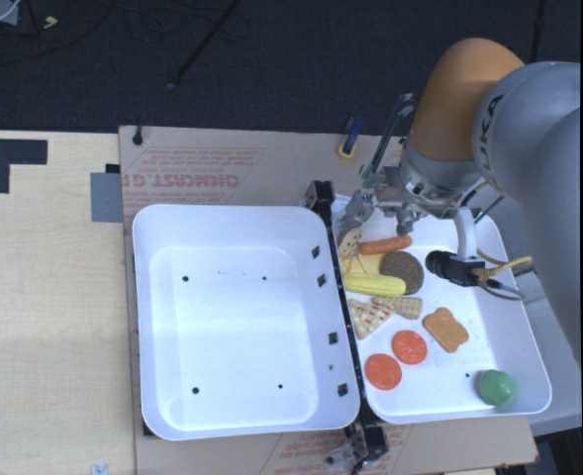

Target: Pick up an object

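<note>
A light wooden bench (44, 295) carried a brown cardboard sheet (212, 166) with reversed red lettering. Two shallow white bins sat side by side on that sheet, touching along their inner edges: the left bin (162, 231) and the right bin (524, 349). Black and grey patches (103, 196) lay flat on the bench near its far left edge.

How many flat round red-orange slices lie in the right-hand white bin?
2. One flat round red-orange slice lies near the bin's middle, left of the tan toast piece. The other slice lies just below and left of it. The arm may hide others further back.
</note>
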{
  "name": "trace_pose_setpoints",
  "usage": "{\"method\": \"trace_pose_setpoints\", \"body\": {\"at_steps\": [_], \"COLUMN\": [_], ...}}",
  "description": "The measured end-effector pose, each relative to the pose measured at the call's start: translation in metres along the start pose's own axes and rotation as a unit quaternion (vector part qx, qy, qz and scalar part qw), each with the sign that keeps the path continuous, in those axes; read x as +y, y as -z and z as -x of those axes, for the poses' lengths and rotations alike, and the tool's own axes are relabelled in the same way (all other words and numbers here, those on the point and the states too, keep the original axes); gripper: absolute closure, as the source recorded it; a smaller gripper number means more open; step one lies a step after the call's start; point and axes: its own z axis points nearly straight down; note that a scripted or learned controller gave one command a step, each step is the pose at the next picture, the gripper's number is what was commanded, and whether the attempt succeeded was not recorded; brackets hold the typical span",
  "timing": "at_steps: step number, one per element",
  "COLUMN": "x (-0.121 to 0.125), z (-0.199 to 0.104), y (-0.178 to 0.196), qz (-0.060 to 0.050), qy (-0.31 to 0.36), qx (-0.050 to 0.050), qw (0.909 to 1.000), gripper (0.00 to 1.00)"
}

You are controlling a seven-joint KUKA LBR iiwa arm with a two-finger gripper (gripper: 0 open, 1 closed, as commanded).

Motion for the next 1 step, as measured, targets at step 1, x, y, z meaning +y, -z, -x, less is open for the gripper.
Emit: {"method": "trace_pose_setpoints", "body": {"at_steps": [1], "x": [-0.0034], "z": [0.0715], "y": [-0.1048], "qz": [-0.003], "qy": [-0.004], "qx": [0.000], "qw": [1.0000], "gripper": [0.00]}}
